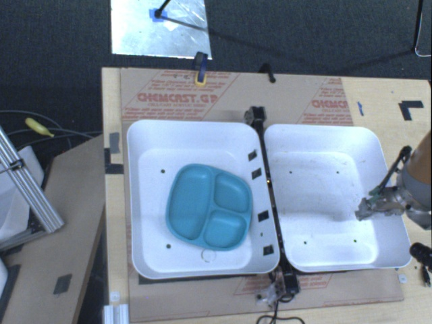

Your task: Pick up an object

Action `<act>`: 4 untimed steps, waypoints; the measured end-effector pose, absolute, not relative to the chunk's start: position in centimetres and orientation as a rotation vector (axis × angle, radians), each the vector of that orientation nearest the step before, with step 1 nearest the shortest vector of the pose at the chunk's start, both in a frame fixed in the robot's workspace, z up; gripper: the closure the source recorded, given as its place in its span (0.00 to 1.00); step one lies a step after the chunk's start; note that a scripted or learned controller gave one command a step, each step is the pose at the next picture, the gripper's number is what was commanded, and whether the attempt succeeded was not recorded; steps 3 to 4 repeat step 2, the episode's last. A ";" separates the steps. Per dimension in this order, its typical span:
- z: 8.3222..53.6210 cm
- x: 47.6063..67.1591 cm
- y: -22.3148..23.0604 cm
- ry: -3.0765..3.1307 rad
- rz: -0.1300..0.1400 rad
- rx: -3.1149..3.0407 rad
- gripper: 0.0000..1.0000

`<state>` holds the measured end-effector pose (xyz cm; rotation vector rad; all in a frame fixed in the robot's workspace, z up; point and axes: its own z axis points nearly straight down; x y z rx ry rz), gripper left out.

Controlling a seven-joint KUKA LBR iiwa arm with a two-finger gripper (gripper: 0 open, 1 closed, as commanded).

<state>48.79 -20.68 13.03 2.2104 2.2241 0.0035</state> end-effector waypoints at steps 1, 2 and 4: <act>8.3 54.9 -18.1 2.228 0.004 2.209 1.00; 8.8 67.5 -20.6 2.221 0.010 2.202 1.00; 8.8 67.5 -20.6 2.221 0.010 2.202 1.00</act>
